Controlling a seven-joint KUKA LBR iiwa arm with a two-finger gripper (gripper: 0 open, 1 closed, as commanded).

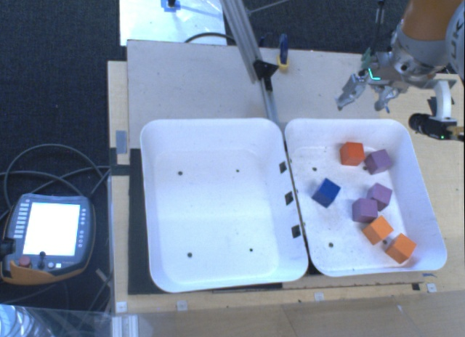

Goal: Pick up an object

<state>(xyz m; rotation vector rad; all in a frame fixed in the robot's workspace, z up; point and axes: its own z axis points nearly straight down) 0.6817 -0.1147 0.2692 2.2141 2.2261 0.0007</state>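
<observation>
Claw: gripper [369, 96] hangs above the bench just beyond the right bin's far rim, fingers spread, grasping nothing.
Left bin: left bin [156, 183] lies beside its twin, holding no blocks.
Blue block: blue block [326, 192] sits alone near the right bin's [320, 263] inner wall, well apart from the rest; judged the easiest pick.
Cluster: orange block [352, 153] touches a purple block [378, 160]; more purple and orange blocks crowd toward the near right corner.
Handling: likely light, rigid, flat-sided; pinch across two opposite faces, squarely, lest it twist free.
</observation>
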